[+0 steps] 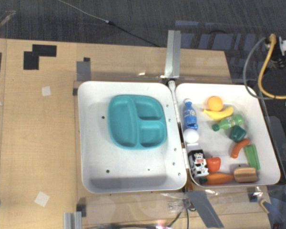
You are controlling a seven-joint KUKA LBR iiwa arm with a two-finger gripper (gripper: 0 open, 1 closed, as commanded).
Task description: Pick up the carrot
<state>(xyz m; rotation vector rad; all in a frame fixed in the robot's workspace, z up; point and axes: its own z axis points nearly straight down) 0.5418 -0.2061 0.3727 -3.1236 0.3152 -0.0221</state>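
Note:
The carrot (pixel 219 178) is a long orange piece with a dark green end. It lies flat along the front wall of the right bin (pixel 269 130), pointing left to right. A small black-and-white toy (pixel 197 161) and a red-orange round piece (pixel 213 164) sit just behind it, and a brown bread loaf (pixel 245 174) touches its right end.
The right bin also holds a blue bottle (pixel 189 115), an orange (pixel 214 102), a banana (pixel 219 113), a green bottle (pixel 228 123), a red sausage (pixel 240 148) and a green cucumber (pixel 251 157). A teal divided plate (pixel 137 121) lies in the left bin (pixel 93 142). A yellow cable (pixel 263 75) loops at the right.

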